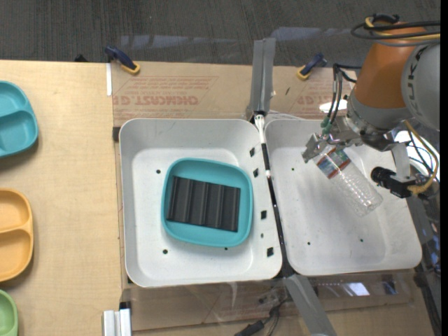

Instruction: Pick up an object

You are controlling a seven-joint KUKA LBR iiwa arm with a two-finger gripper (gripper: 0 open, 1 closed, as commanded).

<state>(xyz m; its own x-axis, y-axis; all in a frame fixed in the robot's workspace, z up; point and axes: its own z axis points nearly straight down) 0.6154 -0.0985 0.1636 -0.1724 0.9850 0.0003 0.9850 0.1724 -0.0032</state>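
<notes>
bottle (350,180): clear glossy plastic | bins (140,257): smooth white plastic

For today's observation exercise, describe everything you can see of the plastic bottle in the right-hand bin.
The plastic bottle is clear, see-through and looks empty, with faint ribbing along its body. A label with red and white on it wraps the end nearest the gripper. It sits slanted, that labelled end up-left by the gripper and the other end pointing down-right, over the white floor of the right bin. Whether it is gripped or just lying there cannot be told.
</notes>
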